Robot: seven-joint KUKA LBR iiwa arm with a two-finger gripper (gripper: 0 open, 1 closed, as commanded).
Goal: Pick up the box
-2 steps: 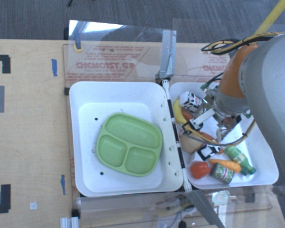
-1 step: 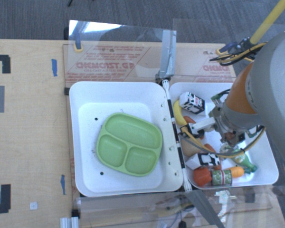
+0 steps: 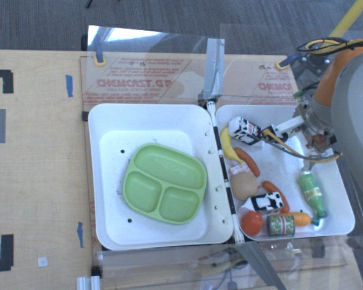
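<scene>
Camera view: two white plastic bins (image 3: 103, 162). Left: one green three-section plate (image 3: 164, 183). Right: two cow-print boxes (image 3: 244, 130) (image 3: 266, 203), banana (image 3: 228, 147), tomato (image 3: 251, 222), can (image 3: 281, 225), green bottle (image 3: 313, 193). Gripper (image 3: 267, 132) beside upper box, grip state cannot tell

My arm (image 3: 351, 95) is a thick, rounded grey column with a smooth matte shell. Above the right bin (image 3: 345, 189) I can see its orange band (image 3: 334, 71) curving around the body just above the wrist. On top of the band sits a bundle of cables (image 3: 319, 46), yellow and black loops with a bit of blue among them. Below the band the wrist narrows into a darker metallic block (image 3: 317, 122) with small fittings I can't make out. A thin pale cable (image 3: 302, 154) droops from it over the bin.
</scene>
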